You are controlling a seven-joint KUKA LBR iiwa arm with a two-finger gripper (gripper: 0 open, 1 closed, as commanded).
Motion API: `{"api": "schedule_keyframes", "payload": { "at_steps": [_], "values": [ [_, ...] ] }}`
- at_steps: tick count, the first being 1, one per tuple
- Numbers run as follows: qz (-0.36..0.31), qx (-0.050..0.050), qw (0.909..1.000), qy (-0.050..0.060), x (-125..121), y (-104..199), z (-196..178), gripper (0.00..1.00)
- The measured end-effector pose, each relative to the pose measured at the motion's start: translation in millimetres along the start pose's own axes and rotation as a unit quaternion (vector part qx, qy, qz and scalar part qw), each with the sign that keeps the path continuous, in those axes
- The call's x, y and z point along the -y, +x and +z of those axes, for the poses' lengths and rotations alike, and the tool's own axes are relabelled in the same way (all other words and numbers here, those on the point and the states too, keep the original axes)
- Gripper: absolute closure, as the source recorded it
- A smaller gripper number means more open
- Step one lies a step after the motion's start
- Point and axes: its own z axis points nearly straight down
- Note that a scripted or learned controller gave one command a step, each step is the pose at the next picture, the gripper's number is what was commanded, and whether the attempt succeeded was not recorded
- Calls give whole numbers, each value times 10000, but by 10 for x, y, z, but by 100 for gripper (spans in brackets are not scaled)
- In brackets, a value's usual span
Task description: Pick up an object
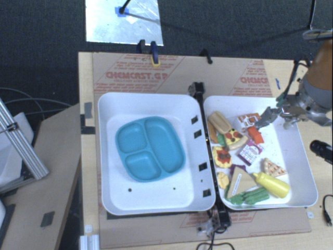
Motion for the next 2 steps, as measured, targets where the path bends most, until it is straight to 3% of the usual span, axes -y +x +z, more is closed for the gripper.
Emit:
{"api": "schedule_keyframes", "payload": {
  "at_steps": [1,2],
  "values": [
    [-19,-13,10000,40,-423,172,1126,0],
    [-37,-12,10000,-42,-1004,820,564,0]
  ]
}}
